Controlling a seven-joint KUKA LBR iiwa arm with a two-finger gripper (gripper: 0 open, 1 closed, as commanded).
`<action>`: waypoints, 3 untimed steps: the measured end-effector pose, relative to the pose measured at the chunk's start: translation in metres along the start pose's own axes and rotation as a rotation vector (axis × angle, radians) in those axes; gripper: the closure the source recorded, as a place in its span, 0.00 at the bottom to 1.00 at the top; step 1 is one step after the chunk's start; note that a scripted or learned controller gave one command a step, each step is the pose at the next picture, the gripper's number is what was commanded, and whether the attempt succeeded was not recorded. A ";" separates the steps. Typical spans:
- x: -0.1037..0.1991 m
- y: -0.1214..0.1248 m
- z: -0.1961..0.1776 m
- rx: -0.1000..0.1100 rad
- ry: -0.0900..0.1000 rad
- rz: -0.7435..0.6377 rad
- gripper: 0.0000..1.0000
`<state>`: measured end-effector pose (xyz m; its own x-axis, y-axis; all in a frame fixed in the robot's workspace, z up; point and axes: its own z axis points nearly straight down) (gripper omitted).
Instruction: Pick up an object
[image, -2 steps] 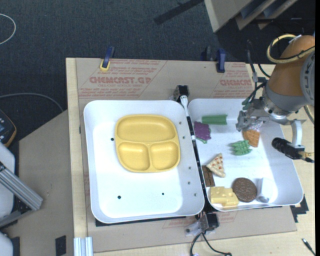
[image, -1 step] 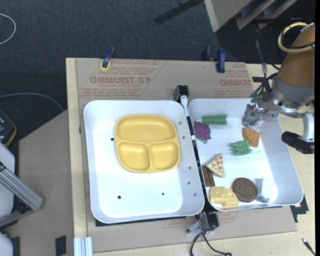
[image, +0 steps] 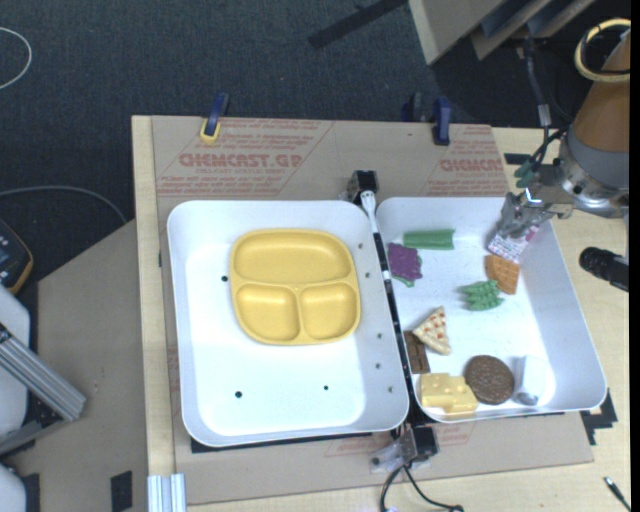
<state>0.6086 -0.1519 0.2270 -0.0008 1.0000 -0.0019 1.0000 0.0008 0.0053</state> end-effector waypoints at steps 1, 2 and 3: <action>0.057 0.013 0.010 0.006 0.003 -0.004 1.00; 0.110 0.024 0.015 0.003 0.003 -0.005 1.00; 0.134 0.028 0.008 0.002 0.002 -0.002 1.00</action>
<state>0.6368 -0.0181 0.2194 -0.0029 1.0000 0.0000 1.0000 0.0029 0.0035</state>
